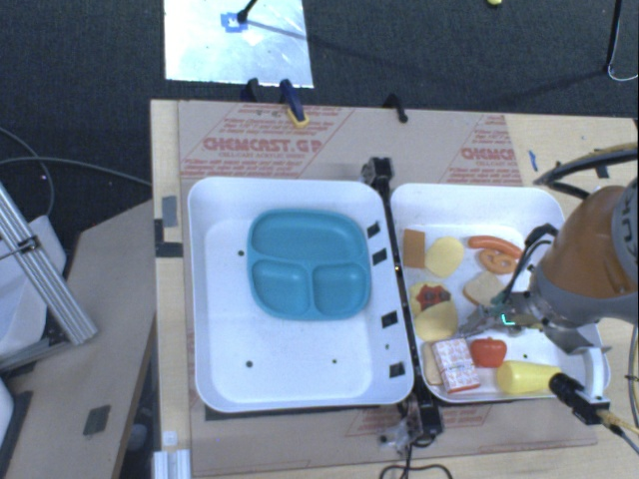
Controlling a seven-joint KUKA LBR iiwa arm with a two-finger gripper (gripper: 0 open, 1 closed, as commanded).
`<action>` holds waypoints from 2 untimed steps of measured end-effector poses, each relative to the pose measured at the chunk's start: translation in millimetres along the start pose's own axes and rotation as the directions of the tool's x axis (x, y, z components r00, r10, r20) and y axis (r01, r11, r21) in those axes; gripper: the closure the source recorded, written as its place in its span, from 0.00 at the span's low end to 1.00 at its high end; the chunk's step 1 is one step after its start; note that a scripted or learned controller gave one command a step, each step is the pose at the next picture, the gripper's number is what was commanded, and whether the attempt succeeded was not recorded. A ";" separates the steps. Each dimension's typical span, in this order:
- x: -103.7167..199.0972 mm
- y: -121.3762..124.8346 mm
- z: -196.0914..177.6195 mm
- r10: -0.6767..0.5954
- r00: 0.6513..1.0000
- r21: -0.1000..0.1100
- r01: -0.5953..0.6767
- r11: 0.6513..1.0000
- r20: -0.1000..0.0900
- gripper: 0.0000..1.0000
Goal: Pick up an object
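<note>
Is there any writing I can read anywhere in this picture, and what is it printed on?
"CHEMCAST GP": red print on the brown sheet under the bins, left side.
The same red print on the right: too blurred to read.
Small red-and-white packet in the right bin: markings too small to read.

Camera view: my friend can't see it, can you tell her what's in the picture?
A grey and orange robot arm reaches from the right into the right white bin, its tool low among toy foods. The left white bin holds a blue divided plate.
</note>
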State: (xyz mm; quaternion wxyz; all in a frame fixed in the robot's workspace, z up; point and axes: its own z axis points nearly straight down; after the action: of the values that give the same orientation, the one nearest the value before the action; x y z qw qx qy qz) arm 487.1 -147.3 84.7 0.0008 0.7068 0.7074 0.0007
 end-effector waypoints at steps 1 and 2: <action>-2.3 18.5 0.1 -0.003 1.000 -0.001 0.003 1.000 0.001 0.00; 8.4 -1.1 0.6 0.001 1.000 0.002 -0.001 1.000 0.000 0.00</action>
State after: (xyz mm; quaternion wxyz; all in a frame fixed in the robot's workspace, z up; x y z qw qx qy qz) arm 486.0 -138.9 84.1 0.0000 0.7070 0.7072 0.0002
